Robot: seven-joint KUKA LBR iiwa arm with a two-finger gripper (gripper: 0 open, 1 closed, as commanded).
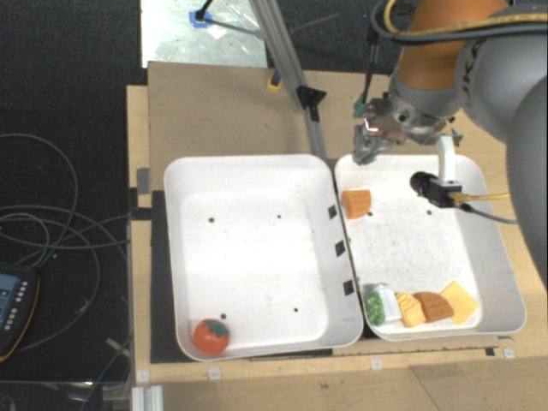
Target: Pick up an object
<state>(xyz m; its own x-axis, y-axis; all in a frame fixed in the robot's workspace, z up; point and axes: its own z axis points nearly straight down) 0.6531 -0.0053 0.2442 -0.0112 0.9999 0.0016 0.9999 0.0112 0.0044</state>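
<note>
My gripper (368, 146) hangs over the far left corner of the right bin (492, 255), under the orange wrist band. It is above and slightly behind a small orange block (356, 202), which lies on the bin floor close to the divider. I see nothing held in it. Along the near edge of the right bin lie a green piece (374, 306), a yellow-and-white piece (404, 307), a brown slice (434, 306) and a yellow wedge (460, 301). A red tomato (211, 336) sits in the near left corner of the left bin (184, 229).
A black part on a cable (431, 187) hangs from the wrist over the right bin's far side. A slanted grey pole (287, 50) crosses behind the left bin. Cables and a pendant (13, 302) lie on the floor at left.
</note>
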